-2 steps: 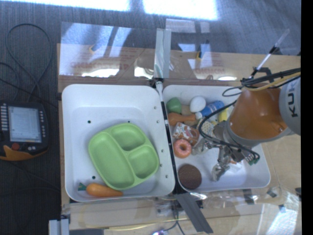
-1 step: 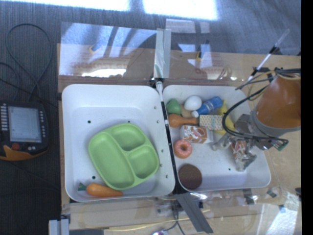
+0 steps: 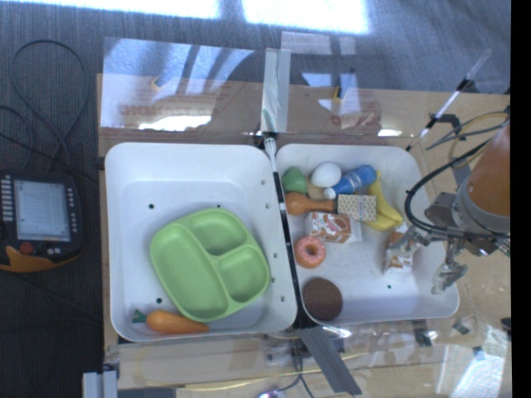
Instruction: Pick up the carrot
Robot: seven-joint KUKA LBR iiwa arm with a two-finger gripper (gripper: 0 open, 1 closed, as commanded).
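The carrot point(image 3: 172, 322), orange with a green stub at its left end, lies flat in the front left corner of the left bin point(image 3: 124, 222), just in front of the green divided plate point(image 3: 211, 264). My gripper point(image 3: 425, 260) hangs far from it, over the right end of the right bin point(image 3: 431, 305). Its two fingers point(image 3: 449, 275) stand apart, open, with nothing between them. A small red and white packet point(image 3: 398, 258) lies right beside the left finger.
The right bin holds several items: a pink doughnut point(image 3: 310, 251), a brown disc point(image 3: 322, 298), a banana point(image 3: 384, 211), a blue bottle point(image 3: 356, 178), a white egg point(image 3: 326, 173) and small boxes. A teach pendant point(image 3: 37, 218) lies left of the bench.
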